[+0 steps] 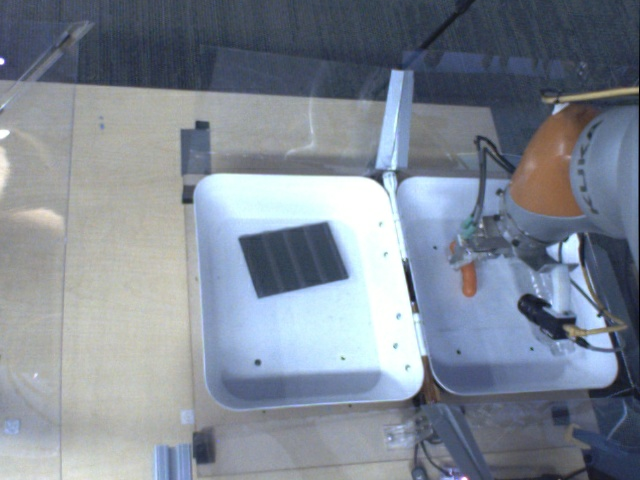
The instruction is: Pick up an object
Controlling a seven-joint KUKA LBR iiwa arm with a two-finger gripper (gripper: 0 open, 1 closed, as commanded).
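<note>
A small orange stick-like object (468,282) lies or hangs in the right bin (500,363), near its left side. My gripper (471,256) is directly over the object's upper end, with a bit of green (465,232) showing just above it. Whether the orange object is gripped cannot be made out. A dark grey ribbed rectangular pad (293,258) lies flat in the upper middle of the left bin (300,378).
The arm with its orange band (555,173) reaches in from the right over the right bin's far corner. A metal post (395,123) stands behind the divide between the bins. Wooden bench surface (100,268) spreads out to the left.
</note>
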